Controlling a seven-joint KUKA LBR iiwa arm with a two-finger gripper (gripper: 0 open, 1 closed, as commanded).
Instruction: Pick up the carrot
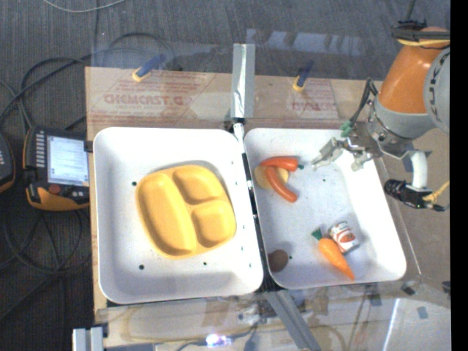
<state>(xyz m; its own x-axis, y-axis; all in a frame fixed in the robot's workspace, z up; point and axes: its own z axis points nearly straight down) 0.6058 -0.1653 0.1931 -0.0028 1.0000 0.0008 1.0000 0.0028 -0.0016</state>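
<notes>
In the right white bin, near its front edge, we saw the small orange carrot with a green stub lying flat, pointed toward the front right corner. Just beside it, touching or nearly so, lay a small red and white can. The jaws hung over the back of the same bin, well apart from the carrot and up toward the far rim; their two thin metal prongs looked spread apart, with nothing between them. The grey arm with its orange band reached in from the right. Near the jaws, to their left, two curved red-orange peppers lay beside a yellowish round piece. A small brown ball sat at the front left corner. In the left white bin rested a yellow compartment tray.
</notes>
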